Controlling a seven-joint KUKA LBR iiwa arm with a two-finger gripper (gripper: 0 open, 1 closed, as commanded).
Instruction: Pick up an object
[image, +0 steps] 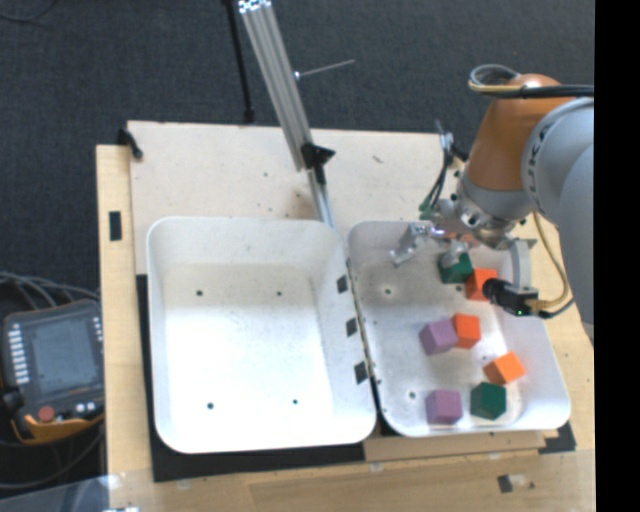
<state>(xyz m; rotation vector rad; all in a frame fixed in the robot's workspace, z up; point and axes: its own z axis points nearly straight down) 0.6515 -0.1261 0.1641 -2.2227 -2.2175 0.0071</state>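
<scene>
A dark grey carpeted floor (120, 60) is seen around the desk (115, 300), whose top is pale wood. A lighter board (220, 170) is laid across the far part of the desk. A slanted aluminium post (280, 80) is fixed near the board's middle with a black bracket. On the floor at the left, a control pendant (52, 365) with a grey screen and orange underside is placed beside dark cables (30, 285). Even, soft light is cast throughout.
</scene>
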